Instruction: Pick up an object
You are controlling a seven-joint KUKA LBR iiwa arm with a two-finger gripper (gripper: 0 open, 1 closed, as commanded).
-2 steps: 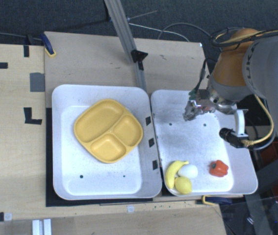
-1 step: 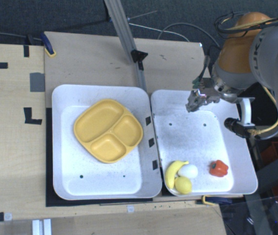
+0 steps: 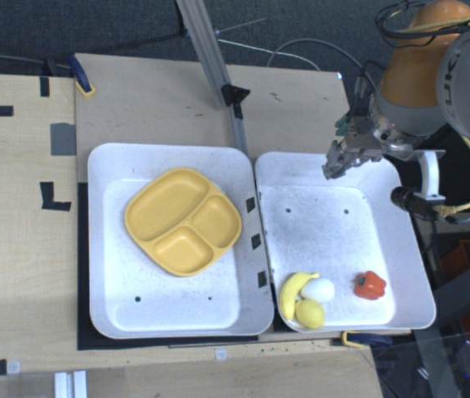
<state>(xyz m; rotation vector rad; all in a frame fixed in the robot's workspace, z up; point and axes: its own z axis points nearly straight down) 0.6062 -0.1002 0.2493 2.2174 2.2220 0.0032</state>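
Your gripper (image 3: 335,169) hangs over the right bin's (image 3: 400,222) far edge, its grip unreadable; a banana (image 3: 293,289), lemon (image 3: 310,313), egg (image 3: 320,290) and red pepper (image 3: 370,285) lie near.

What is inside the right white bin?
The right bin holds a banana, a white egg, a lemon and a red pepper, all near its front edge. These items cover the floor beneath them.

Most of the right bin (image 3: 334,222) floor lay open; a banana (image 3: 294,289), white egg (image 3: 319,290), lemon (image 3: 310,313) and red pepper (image 3: 370,285) crowded its near edge. The yellow divided plate (image 3: 183,220) took up much of the left bin (image 3: 102,247).
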